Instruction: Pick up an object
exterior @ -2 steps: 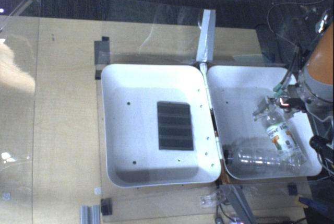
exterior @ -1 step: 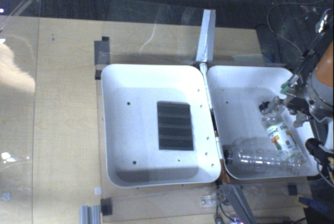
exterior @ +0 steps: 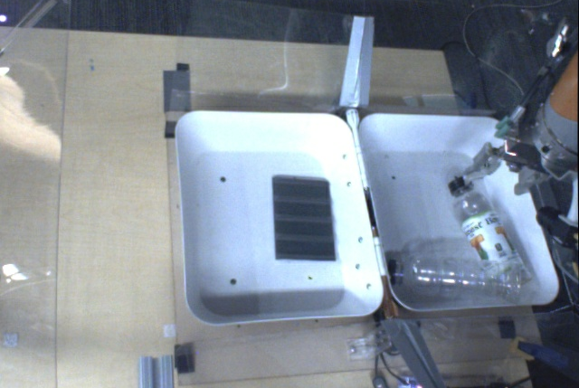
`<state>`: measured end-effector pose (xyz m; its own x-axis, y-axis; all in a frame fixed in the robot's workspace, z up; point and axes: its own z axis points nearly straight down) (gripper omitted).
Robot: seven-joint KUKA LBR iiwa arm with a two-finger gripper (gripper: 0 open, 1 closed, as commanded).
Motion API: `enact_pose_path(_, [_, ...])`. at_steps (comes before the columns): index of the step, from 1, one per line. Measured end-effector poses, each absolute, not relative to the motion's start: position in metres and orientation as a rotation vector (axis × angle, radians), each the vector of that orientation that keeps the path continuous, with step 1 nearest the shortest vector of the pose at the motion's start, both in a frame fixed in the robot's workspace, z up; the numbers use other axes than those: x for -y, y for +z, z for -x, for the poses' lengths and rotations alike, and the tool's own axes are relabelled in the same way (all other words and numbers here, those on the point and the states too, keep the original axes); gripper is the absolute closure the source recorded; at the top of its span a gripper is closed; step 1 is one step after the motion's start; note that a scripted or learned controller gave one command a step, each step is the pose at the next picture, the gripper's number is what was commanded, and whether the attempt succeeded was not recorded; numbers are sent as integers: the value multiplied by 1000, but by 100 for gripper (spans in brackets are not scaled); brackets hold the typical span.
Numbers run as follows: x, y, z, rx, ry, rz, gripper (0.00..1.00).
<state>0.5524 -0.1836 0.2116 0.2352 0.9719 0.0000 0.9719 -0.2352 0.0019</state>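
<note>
We see two shallow white bins side by side on the light wood counter (exterior: 109, 223). The left bin (exterior: 204, 196) carries a dark ribbed rectangular pad (exterior: 304, 217) lying flat near its centre, long side running front to back, w/ four raised bands across it.

The right bin (exterior: 407, 151) holds two clear plastic bottles. One is a small bottle (exterior: 479, 228) w/ a dark cap pointing toward the bin's back-left and a white label w/ orange and green print around its middle; it lies on its side at a slant, in the bin's right half. The other is a bigger clear bottle (exterior: 452, 273), no label we can make out, lying on its side along the bin's front edge, reaching from approx. the front-left corner toward the front-right corner. The small bottle's base end sits just beside or touching the big one near the front-right corner; we can't tell which.

The arm (exterior: 561, 119) comes in at the right, grey w/ an orange band. Its gripper (exterior: 505, 162) hangs over the right bin's right edge, toward the back, near the small bottle's capped end but apart from it. One finger (exterior: 482, 162) angles left toward the cap; a second one shows further right, so we read the jaws as spread fairly wide, w/ nothing between them.

A clear panel stands upright at the counter's back edge.
</note>
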Motion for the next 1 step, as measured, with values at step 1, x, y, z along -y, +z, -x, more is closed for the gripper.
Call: enact_pose_path(1, [188,219,-537,-2156,4,-2280,0])
